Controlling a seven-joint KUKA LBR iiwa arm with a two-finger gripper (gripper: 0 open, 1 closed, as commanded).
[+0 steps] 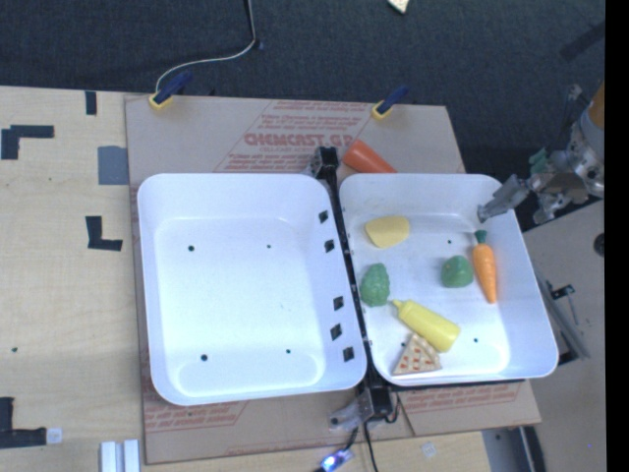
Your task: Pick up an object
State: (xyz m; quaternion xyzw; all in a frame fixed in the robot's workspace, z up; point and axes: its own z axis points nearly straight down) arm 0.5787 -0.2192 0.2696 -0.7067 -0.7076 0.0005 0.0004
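The right white bin (521,362) holds several toys. A pale yellow lump (387,231) lies near its back, a green piece (374,285) near the divider and another green piece (456,271) further right. An orange carrot (485,269) lies by the right wall. A yellow bottle-like toy (429,324) and a pizza slice (416,357) sit towards the front. My gripper (506,200) hangs over the bin's back right corner, just above and behind the carrot's green top, and nothing shows in its grasp.
The left white bin (236,283) stands beside the right one. An orange-red object (370,157) lies on the cardboard behind the bins, by the divider. Two blue-and-yellow clamps (168,88) hold the cardboard's back edge. The arm (580,160) enters from the right.
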